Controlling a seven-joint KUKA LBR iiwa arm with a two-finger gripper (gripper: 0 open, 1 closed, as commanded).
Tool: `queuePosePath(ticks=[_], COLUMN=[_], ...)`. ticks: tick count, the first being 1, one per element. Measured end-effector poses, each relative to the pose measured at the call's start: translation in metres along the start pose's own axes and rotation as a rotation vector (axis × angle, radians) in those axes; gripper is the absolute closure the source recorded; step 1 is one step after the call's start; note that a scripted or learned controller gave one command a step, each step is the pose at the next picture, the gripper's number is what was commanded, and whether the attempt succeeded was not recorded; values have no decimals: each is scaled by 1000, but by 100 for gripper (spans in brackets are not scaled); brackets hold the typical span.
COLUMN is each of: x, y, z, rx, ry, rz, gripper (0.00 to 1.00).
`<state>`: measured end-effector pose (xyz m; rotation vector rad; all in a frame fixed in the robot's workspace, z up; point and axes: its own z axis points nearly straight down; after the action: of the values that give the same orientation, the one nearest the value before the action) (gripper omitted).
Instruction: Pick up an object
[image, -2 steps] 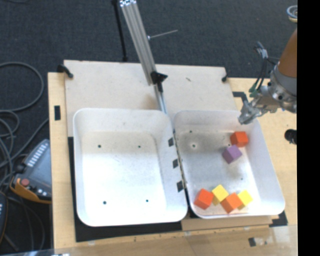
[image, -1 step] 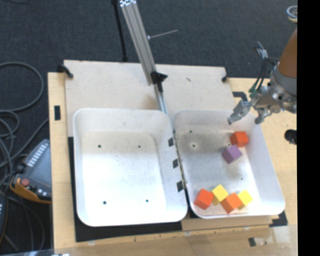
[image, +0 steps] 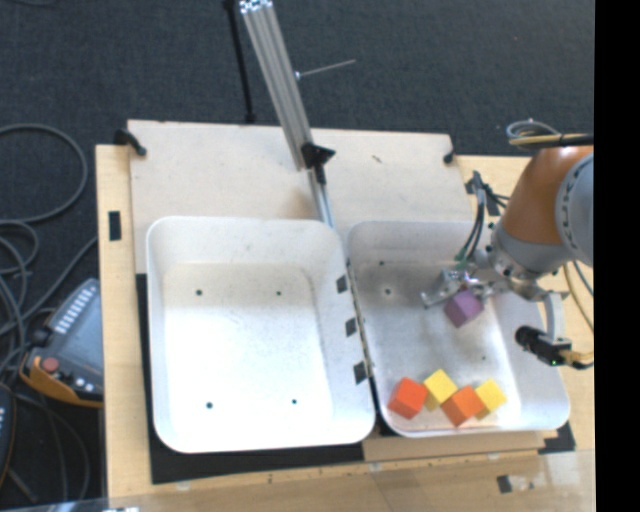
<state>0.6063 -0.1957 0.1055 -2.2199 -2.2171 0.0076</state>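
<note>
1. Dark carpet surrounds a pale wooden bench (image: 230, 165), with loose black cables (image: 35, 235) and one handheld controller (image: 62, 345) lying off its left edge.
2. Two shallow white bins sit side by side; the left bin (image: 250, 335) holds no blocks.
3. One slanted aluminium post (image: 285, 90) rises from behind the bins.
4. Along the right bin's (image: 400, 260) near edge lie four blocks: an orange block (image: 407, 397), a yellow block (image: 440, 385), a second orange block (image: 465, 405), a second yellow block (image: 490, 396).
5. One purple block (image: 463, 307) sits higher up, between the fingers of the gripper (image: 458, 293), which close on it.
6. The arm's orange band (image: 540, 195) shows at far right.
</note>
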Motion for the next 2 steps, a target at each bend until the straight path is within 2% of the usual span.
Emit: queuePosePath(ticks=[1, 2], x=[28, 26], y=[-40, -39], z=[6, -6], rx=[-16, -21], ry=[-6, -6], rz=[0, 7], gripper=[0, 100])
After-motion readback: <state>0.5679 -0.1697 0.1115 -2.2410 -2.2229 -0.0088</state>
